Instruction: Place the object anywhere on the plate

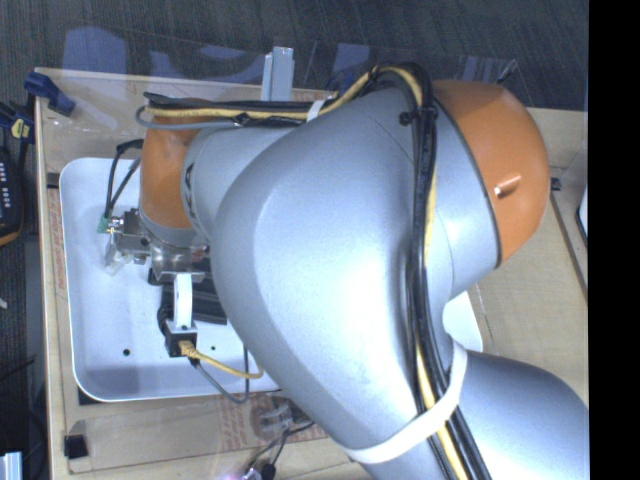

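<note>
Reaching across from 3 o'clock, the grey arm [340, 268] is covering most of the camera view, its orange band [500, 178] sitting toward 2 o'clock. Its wrist and gripper [165, 258] are hanging over the left white bin [90, 358] at 9 o'clock. Whether the claw is released or clenched: cannot tell. Object and plate are lying hidden from this view

White bin [90, 268]: shallow, rounded corners, sits on the wooden bench [130, 433] toward its left end. Bench surface shows pale wood below the bin and along its top edge. Blue clamp [45, 90] at the bench's upper-left corner, above the bin. Dark ribbed floor [150, 8] beyond the bench's far edge.
</note>
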`<act>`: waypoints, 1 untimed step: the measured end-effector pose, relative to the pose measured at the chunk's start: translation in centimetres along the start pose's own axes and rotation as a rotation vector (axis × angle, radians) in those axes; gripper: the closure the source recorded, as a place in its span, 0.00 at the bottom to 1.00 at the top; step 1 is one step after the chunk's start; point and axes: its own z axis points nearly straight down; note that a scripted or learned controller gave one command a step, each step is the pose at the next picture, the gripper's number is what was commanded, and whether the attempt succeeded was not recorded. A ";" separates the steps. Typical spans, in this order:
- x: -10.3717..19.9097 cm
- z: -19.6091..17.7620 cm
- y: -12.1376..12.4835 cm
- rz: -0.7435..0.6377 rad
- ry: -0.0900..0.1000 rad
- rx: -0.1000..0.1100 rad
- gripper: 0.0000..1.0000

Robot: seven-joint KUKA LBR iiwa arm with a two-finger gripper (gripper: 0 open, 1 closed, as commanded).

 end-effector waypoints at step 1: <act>-0.4 0.0 -7.0 0.041 0.001 -0.004 0.00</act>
